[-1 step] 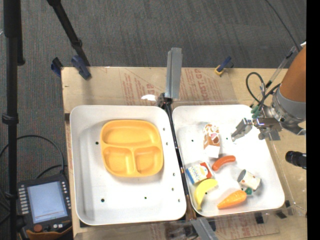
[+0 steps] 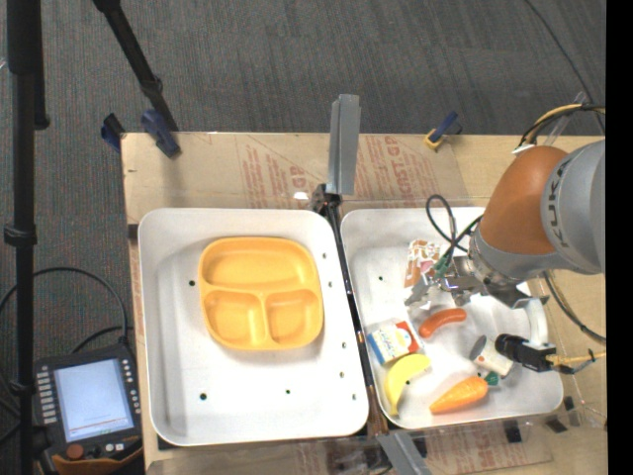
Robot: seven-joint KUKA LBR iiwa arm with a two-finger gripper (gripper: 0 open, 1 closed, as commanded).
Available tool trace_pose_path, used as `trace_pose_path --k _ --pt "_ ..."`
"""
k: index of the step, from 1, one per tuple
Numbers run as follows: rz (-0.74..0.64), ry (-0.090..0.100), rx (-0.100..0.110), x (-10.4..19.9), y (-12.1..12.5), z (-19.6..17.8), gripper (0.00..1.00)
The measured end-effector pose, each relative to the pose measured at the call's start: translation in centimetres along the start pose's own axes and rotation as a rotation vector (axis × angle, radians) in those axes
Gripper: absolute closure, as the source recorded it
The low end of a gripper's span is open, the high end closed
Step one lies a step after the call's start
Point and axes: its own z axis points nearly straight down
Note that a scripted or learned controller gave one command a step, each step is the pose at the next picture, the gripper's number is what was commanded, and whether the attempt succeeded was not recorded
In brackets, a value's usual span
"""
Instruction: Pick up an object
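Grey carpet surrounds a cardboard-topped bench (image 2: 247, 166) that carries two shallow white bins side by side. Far left, off the bench, a teach pendant (image 2: 87, 402) with a lit screen sits on the floor beside a dark stand. On the bench, the left bin (image 2: 168, 384) holds a yellow divided plate (image 2: 262, 292) lying flat toward its upper middle. Across the divider, the right bin (image 2: 381, 245) holds the loose objects: a small blue and white carton (image 2: 393, 341) near its left wall, a yellow banana (image 2: 405, 378) just below that carton, an orange sausage-shaped toy (image 2: 441, 321) near the centre, an orange carrot (image 2: 459, 396) by the lower rim, a small printed packet (image 2: 423, 258) toward the top, and a small white and black item (image 2: 493, 360) right of the carrot. From the right, the grey and orange arm (image 2: 539, 216) reaches over this bin, and its gripper (image 2: 442, 283) hangs low between the packet and the sausage toy; whether it is released or clenched cannot be told, as the wrist and cables cover it.
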Motion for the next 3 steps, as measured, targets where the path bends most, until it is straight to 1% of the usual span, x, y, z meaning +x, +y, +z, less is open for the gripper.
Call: trace_pose_path --k 1,2,3 --pt "-0.056 0.004 0.0 -6.7 -3.6 0.0 0.0" --pt "-0.048 0.004 0.001 -6.9 -3.7 -0.9 1.0" --pt "-0.19 -0.001 -0.001 -4.0 -0.2 -9.7 1.0"
